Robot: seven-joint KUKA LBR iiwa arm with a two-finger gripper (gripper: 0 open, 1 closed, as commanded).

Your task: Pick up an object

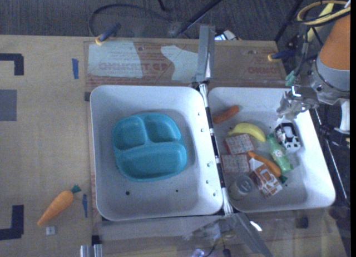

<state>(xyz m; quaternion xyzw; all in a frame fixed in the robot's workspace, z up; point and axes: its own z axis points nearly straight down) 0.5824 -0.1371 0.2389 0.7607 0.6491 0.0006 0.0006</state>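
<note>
I see the bench [44,139] carrying two shallow white bins side by side. The left bin [105,111] holds a blue divided plate [149,146], lying flat near its middle. The right bin [320,178] holds the clutter — a banana [248,132] near the centre, an orange sausage-shaped piece [226,114] up by the divider, two patterned square cards [239,144] stacked one below the other, a small carton [266,179], a green bottle [280,154], a thin orange carrot [265,162] lying slantwise, a grey can [242,186] and a small black-and-white item [288,137] toward the right wall.

The arm [336,55] comes in from the right, and its gripper [292,105] hangs over the right bin's upper right part, just above the black-and-white item — the view is too blurred for me to read its state.

Outside the bins, a toy carrot [55,206] lies on the bench at lower left.
</note>
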